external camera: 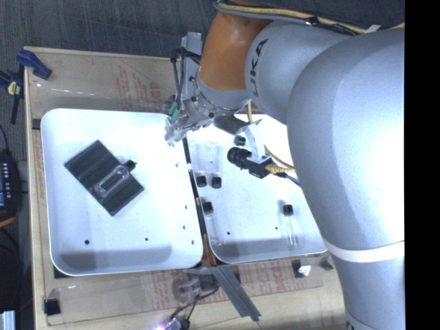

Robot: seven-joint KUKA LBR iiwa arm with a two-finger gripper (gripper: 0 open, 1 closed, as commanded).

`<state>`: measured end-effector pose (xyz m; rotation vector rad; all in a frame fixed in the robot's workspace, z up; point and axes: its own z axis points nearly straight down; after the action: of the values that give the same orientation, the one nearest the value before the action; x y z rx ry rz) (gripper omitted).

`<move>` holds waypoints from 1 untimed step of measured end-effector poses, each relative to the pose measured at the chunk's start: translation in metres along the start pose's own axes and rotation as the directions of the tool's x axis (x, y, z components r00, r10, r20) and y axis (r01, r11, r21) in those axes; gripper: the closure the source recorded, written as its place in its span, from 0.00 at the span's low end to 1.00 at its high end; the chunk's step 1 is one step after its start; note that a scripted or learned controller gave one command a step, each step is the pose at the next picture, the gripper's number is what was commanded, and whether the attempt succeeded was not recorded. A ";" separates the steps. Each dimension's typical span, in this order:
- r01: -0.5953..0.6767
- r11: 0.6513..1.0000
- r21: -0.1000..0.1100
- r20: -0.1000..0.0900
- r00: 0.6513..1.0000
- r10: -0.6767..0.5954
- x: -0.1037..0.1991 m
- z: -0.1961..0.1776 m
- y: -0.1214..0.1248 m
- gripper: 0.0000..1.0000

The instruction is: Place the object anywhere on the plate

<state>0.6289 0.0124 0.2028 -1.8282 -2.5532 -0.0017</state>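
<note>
Well left of fingers (175, 130): vial (114, 179).

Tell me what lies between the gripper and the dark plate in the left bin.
In the camera view, bare white bin floor separates the gripper from the dark plate, which bears a clear vial.
</note>
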 end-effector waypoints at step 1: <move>0.056 0.998 0.001 -0.001 0.998 -0.056 0.096 0.034 0.059 1.00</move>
<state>0.6539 0.1224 0.1694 -1.7556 -2.6023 -0.0008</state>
